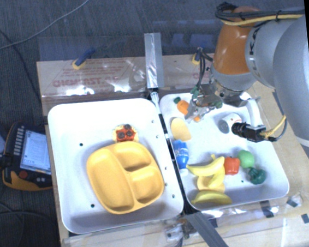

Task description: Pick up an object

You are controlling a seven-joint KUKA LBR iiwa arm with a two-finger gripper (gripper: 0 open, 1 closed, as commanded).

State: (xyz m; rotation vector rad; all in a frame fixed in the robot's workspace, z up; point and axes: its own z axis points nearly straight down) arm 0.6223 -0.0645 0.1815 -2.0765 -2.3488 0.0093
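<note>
My gripper [201, 106] hangs low over the back left corner of the right bin [273, 160], below the arm's orange band. Just to its left lies an orange carrot-like toy [183, 107], touching or nearly touching the gripper. A small orange bit [197, 118] shows right under the gripper. A pale yellow egg-shaped toy [180, 129] lies in front of the carrot. The gripper's body hides what is directly beneath it.
The right bin also holds a blue bottle [181, 154], a banana [206, 168], yellow pieces [211, 197], a red pepper [232, 164], green toys [247, 158] and a white cup [228, 123]. The left bin [67, 129] holds a yellow divided plate [104, 196] and a small orange toy [125, 132].
</note>
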